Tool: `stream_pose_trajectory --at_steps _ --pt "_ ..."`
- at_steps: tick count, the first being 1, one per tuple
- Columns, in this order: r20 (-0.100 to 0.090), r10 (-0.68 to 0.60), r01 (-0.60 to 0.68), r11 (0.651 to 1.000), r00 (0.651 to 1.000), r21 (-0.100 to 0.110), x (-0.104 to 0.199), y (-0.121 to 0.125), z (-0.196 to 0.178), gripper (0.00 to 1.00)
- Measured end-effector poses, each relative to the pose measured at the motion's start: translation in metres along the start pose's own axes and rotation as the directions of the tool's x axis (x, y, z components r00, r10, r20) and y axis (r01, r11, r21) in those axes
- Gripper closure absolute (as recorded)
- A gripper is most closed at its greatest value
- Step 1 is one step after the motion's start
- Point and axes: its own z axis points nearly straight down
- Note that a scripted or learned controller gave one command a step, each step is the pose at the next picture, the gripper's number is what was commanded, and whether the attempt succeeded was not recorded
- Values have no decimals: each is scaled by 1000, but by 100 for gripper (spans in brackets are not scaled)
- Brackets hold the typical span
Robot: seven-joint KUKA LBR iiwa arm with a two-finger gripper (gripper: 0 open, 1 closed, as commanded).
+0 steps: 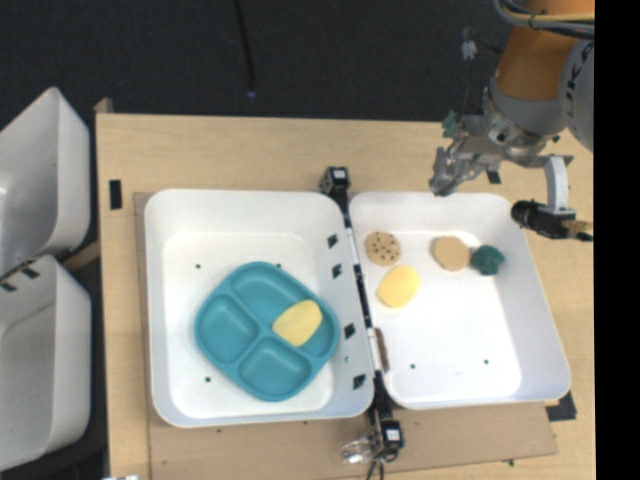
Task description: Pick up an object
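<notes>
Camera view: right bin (520, 368) holds four items, left bin (170, 238) two.

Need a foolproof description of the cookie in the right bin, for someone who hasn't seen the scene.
Start at the right bin, the one without the teal tray. Four small items sit along its far half; the cookie is leftmost, nearest the divider between the bins. It is the only speckled one: a round tan disc with dark spots, just above the plain yellow piece.

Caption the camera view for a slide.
Tool above the right bin's far edge; cookie and three other items inside, teal tray left.
</notes>
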Motion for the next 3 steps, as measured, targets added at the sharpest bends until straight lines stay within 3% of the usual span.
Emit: stream_pose_trajectory --at_steps 3 --pt "-2 -2 2 1000 1000 7 159 -13 10 100"
